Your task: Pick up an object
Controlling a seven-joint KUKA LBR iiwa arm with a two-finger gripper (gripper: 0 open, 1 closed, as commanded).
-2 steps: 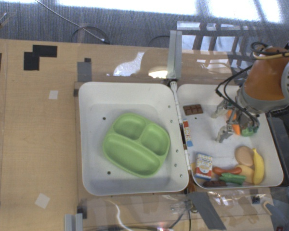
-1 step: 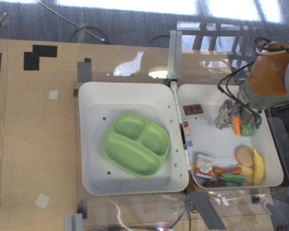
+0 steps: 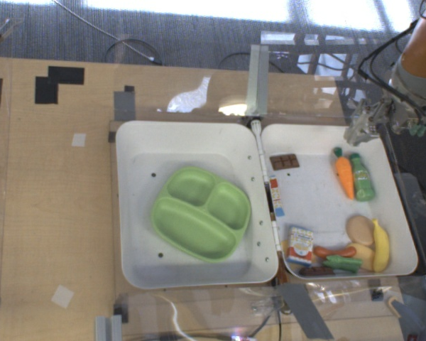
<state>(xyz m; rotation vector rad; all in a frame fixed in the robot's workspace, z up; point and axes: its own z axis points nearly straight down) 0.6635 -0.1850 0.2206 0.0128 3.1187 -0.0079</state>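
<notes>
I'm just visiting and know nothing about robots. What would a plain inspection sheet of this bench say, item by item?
Surface: wooden bench bearing two shallow white bins, left bin and right bin, side by side.
Job's things: in the right bin, a carrot beside a green bottle, a chocolate bar, a small carton, a banana, an egg-shaped piece and other small toy foods at the near edge.
Clutter: green divided plate in the left bin.
Grippers: gripper above the right bin's far right corner, nothing seen between its fingers.
Cables: black cables by the arm; thin cable on the floor beyond.
Surroundings: grey floor, black markers on the bench.
</notes>
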